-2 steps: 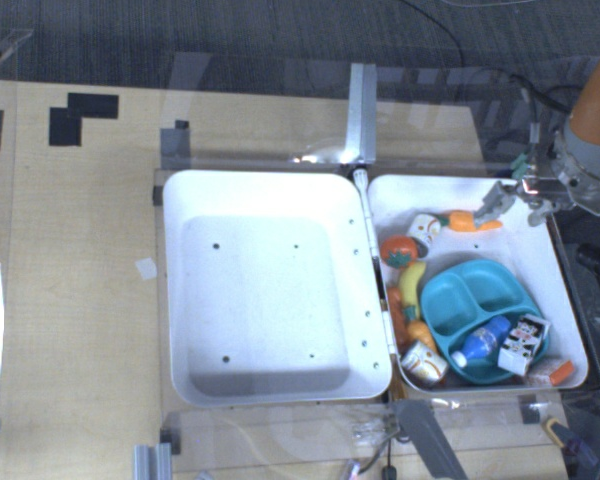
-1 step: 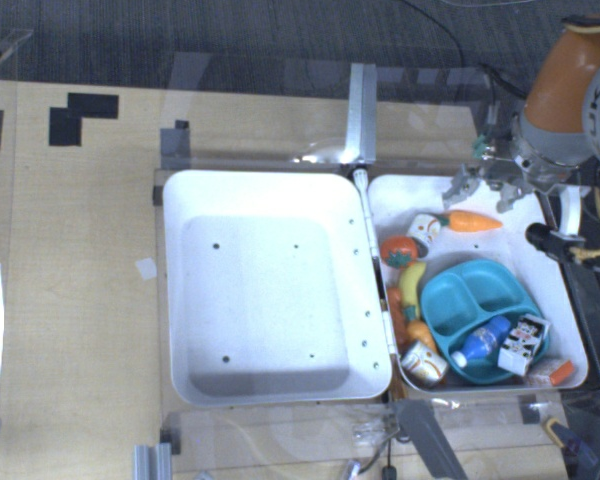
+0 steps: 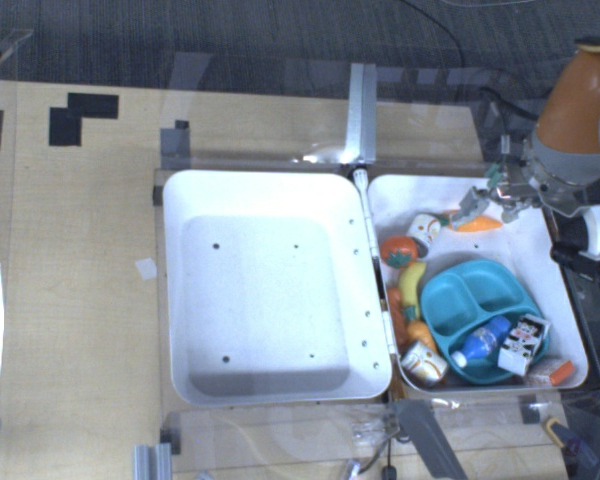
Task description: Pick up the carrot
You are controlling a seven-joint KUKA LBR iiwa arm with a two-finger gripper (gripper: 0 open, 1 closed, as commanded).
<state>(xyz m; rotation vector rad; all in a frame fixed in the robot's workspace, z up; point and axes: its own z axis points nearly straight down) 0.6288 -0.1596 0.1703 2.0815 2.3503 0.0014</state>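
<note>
My claw sits by the carrot near the right bin's far edge, finger state unreadable; I'd worry it slips against the wall.

Carrot — a small orange toy, slender and tapered, lying nearly flat on the white floor of the right-hand bin, close to that bin's far wall. Its long axis runs roughly left to right, tilted slightly upward toward the right. The left end sits just under the grey fingertips of the arm's tool — whether they touch it cannot be told.
</note>
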